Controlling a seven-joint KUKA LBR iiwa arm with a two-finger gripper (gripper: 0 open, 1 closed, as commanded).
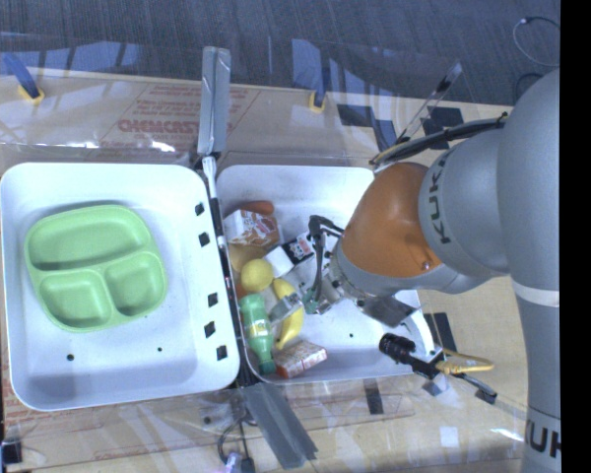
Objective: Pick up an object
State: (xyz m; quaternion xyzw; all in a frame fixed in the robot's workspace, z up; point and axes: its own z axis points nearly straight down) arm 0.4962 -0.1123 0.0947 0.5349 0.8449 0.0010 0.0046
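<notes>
Hidden under the orange-banded wrist (399, 230): much of the right bin (276, 180); cut off at the right edge, the arm (517, 195).

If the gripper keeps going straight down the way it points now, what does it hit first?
Most likely the banana, lying right under the gripper beside the lemon. Depth is hard to judge from this slanted view, so the lemon is possible too.

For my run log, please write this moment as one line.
gripper: low in right bin, over banana | grasp: cannot tell | green tray: left bin
</notes>
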